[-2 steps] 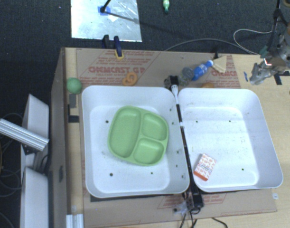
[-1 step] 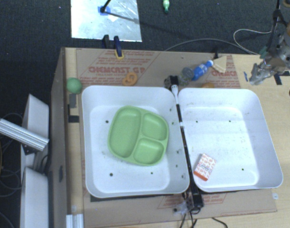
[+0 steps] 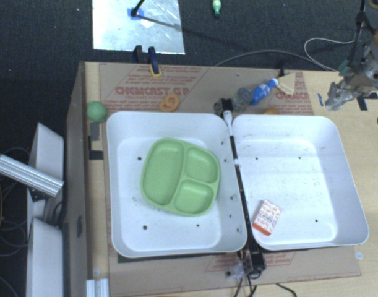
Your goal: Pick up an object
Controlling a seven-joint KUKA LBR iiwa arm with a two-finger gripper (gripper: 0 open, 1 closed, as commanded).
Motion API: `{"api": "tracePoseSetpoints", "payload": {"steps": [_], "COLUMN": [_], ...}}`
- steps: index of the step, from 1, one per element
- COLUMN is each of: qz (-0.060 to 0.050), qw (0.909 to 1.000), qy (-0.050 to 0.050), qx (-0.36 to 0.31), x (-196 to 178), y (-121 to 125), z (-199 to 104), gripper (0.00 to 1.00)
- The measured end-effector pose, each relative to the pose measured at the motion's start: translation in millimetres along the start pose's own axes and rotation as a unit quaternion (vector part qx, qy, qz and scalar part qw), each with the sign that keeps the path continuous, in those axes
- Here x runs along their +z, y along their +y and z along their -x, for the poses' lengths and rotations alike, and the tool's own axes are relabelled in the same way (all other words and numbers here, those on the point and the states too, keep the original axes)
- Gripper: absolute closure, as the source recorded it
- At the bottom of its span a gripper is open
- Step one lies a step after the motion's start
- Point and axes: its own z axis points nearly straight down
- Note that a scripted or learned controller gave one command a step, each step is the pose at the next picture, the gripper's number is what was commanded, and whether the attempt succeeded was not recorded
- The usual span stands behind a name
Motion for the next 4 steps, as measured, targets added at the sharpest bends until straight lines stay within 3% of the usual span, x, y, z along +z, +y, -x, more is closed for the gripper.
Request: {"api": "tracePoseSetpoints", "payload": {"steps": [3,4], "qz": [0.000,0.000], "qw": [1.0000,1.0000], "qy": [0.000,0.000], "qx": [0.000,0.002], "x": [3,-1], "y": [0,0], "z": [-10,1], "gripper": [1.00,1.00]}}
